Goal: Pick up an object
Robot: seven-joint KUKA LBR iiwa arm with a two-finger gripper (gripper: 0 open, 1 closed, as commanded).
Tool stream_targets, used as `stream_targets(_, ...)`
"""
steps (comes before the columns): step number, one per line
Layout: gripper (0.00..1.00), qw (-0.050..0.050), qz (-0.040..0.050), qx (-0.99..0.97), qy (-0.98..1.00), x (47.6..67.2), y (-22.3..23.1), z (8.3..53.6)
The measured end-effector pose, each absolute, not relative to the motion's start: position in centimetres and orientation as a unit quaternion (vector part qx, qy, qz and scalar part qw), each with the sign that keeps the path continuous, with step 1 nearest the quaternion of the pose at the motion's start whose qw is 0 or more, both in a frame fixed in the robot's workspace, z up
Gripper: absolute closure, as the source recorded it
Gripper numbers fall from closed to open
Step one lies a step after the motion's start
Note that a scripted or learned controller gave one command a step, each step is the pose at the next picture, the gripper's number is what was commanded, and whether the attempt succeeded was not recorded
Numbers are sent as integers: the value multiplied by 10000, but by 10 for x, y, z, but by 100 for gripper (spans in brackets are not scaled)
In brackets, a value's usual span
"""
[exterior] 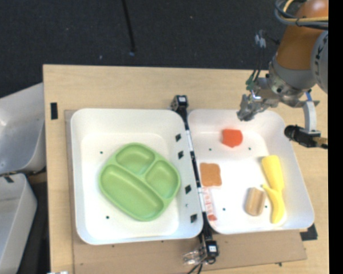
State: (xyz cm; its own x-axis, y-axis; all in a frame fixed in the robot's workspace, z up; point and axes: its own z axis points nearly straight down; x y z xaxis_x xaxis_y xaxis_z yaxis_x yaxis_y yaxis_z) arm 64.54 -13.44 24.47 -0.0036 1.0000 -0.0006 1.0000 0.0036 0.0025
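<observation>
In the right white bin (297,170), lower right of frame, lie a tan cylinder (254,201), yellow plastic banana (274,186) and brown square (210,174), then a red-orange block (232,137), with the gripper (247,110) above it, its state unreadable.

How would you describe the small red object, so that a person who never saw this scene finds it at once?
Look at the right white plastic bin, below the gripper. In its upper middle lies a small red-orange rounded block. It is the one bright red thing there: the flat brown square, yellow banana and tan cylinder lie nearer the front.
</observation>
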Motion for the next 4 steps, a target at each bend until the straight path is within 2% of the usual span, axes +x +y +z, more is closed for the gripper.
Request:
stream_targets(1,100,-2,-3,7057,7086,609,-94,243)
stream_targets(4,100,-9,6,7046,7096,534,36,260)
